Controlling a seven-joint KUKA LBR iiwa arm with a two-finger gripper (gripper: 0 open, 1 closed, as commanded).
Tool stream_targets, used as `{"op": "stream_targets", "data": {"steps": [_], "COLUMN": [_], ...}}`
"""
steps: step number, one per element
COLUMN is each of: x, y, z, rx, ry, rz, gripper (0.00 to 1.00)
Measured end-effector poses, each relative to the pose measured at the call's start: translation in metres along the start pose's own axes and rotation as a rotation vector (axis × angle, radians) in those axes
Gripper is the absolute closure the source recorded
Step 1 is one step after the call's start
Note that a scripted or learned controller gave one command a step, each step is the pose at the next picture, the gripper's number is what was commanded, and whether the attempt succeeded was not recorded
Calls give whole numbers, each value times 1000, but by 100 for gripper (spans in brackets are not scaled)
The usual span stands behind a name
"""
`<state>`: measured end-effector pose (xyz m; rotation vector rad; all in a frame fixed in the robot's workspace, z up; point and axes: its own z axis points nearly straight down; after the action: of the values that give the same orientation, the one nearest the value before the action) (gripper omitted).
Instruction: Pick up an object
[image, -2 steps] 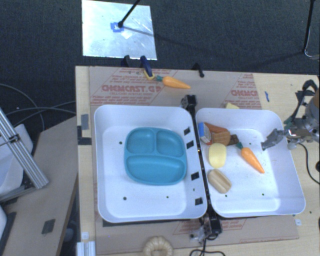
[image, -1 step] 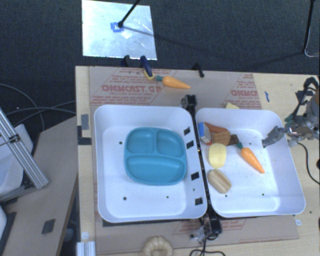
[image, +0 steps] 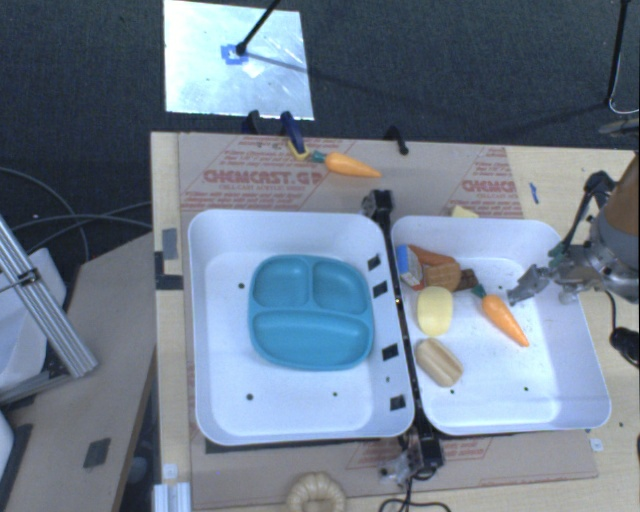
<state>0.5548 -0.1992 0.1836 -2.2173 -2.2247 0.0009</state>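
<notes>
The right white bin (image: 560, 400) holds several toy foods. An orange carrot (image: 505, 319) lies near its middle, a pale yellow piece (image: 434, 310) sits left of it, and a tan bread-like piece (image: 439, 362) lies below that. A brown and orange item (image: 437, 269) rests near the bin's top left, beside a small blue piece (image: 403, 262). My gripper (image: 528, 286) reaches in from the right and hangs just above and right of the carrot's upper end. Nothing shows between its fingers.
The left white bin (image: 225, 400) carries a blue divided plate (image: 310, 311). On the cardboard behind the bins lie a second carrot (image: 350, 165) and a small yellow piece (image: 463, 211). A beige ring (image: 318, 493) sits at the front edge.
</notes>
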Motion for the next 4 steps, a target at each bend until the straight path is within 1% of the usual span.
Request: {"op": "stream_targets", "data": {"steps": [1, 2, 3, 4], "x": [9, 10, 9, 7], "y": [3, 3, 5, 9], "z": [58, 102, 88, 45], "rx": [0, 2, -4, -5], "ry": [1, 1, -1, -1], "rz": [-1, 1, 2, 0], "gripper": [0, 0, 100, 100]}}
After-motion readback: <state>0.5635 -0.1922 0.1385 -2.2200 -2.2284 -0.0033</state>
